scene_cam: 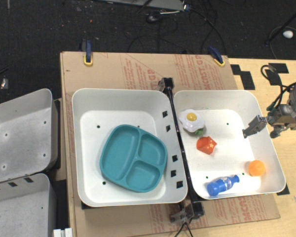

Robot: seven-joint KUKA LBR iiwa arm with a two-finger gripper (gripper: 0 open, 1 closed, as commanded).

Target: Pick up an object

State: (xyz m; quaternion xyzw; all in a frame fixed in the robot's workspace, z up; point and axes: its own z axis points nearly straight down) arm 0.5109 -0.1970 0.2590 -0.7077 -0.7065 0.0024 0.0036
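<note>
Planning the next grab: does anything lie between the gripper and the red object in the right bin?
Nothing visible does. The gripper is at the right bin's right wall, and bare white floor runs from it to the red object. The fried-egg toy lies beyond, up-left.

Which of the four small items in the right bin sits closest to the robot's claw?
The small orange ball, in the right bin's near right corner below the gripper; the other three lie further left.

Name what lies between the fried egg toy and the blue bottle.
In the camera view, a red block lies between the fried egg toy and the blue bottle.
</note>
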